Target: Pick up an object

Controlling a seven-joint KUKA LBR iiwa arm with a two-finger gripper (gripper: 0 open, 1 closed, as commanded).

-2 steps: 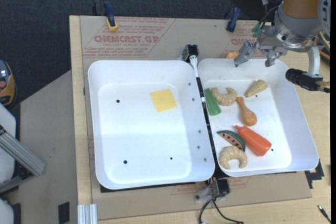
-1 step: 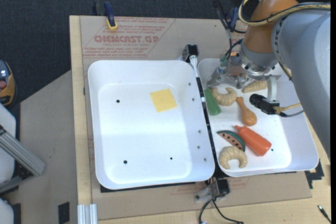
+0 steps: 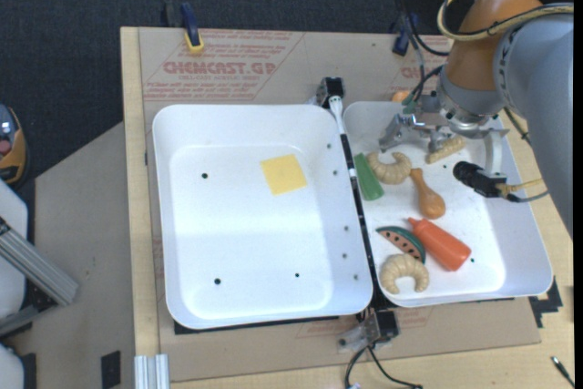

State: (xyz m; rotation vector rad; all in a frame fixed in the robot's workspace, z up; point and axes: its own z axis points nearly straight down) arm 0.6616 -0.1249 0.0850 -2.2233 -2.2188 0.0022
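Tabletop [image 3: 228, 59]: brown board printed with red lettering, carrying both bins.
Blue clamps [image 3: 190, 20]: two on the tabletop's far edge, left and right.
Floor [image 3: 73, 5]: dark carpet, far and left.

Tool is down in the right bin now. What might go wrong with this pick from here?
The tool sits at the far end of the right bin, where a croissant, green piece and drumstick lie close together; it may nudge them or catch two. It is also near the bin's far wall, so it could scrape it.
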